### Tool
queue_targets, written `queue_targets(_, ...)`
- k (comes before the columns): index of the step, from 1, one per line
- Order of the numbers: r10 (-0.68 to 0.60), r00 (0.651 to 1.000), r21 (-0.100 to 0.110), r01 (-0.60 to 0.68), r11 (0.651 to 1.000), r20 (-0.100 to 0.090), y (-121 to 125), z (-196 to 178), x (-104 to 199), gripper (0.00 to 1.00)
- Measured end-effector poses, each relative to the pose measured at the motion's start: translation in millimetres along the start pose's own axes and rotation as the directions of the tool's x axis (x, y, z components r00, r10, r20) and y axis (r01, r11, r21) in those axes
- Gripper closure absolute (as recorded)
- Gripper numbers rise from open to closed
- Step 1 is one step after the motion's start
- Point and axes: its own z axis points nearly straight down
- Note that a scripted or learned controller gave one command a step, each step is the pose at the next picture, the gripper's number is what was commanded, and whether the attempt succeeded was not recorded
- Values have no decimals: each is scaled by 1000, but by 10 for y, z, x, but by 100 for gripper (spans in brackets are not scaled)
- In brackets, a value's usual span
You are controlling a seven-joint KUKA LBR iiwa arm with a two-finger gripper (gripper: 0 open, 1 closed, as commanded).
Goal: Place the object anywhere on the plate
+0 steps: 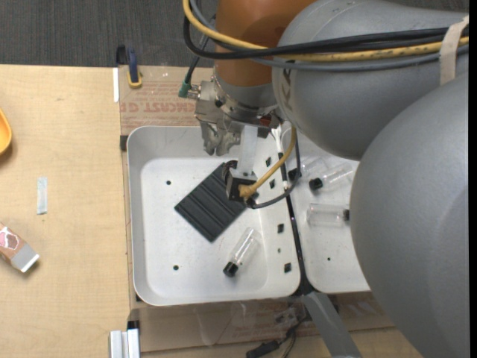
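A black ribbed plate [211, 206] lies tilted in the middle of the left white bin [149, 200]. A clear vial with a black cap [238, 252] lies on the bin floor just below and right of the plate, apart from it. My gripper [218, 139] hangs over the bin's back wall, above the plate's upper corner, under the orange wrist band [253, 21]. I see nothing held in it. The arm hides most of the right bin.
Two more clear vials [328, 179] [326, 215] lie in the right bin [335, 267]. On the wooden bench to the left are a small metal strip [42, 196], a red-and-grey block [16, 249] and an orange item [4, 134]. A blue clamp [131, 64] stands behind the bins.
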Motion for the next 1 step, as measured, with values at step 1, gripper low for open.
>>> queue_targets(1, -1, 1000, 4, 1, 1000, 5, 4, -70, -11, 100)
